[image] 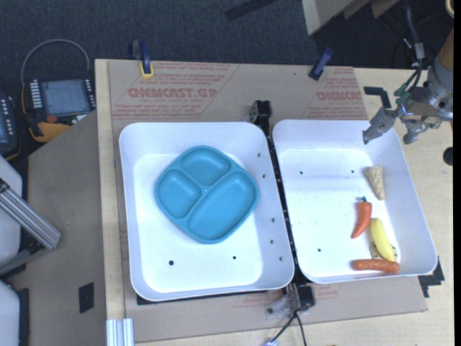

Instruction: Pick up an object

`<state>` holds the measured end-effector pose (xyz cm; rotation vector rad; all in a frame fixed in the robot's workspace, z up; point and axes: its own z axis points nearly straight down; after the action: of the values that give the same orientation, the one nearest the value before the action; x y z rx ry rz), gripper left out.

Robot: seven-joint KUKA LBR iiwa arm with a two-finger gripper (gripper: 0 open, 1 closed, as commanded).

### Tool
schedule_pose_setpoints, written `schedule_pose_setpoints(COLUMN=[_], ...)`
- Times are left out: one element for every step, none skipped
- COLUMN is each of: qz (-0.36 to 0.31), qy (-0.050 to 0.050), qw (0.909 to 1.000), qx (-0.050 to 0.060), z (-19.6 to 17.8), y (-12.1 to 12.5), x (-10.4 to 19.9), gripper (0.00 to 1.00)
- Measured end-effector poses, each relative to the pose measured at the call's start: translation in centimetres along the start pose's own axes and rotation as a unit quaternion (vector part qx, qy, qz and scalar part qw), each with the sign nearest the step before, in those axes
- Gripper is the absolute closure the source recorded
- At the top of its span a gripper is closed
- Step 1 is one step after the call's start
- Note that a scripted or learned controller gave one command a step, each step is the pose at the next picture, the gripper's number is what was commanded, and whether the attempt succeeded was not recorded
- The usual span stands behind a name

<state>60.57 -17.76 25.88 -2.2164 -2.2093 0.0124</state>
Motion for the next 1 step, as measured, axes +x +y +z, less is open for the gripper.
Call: schedule_pose_setpoints(qz=[-0.002], qy=[-0.001], qw=[1.0000], qx=[-0.007], z=[-0.78], y=[0.22], x=[0.07], gripper=[0.00])
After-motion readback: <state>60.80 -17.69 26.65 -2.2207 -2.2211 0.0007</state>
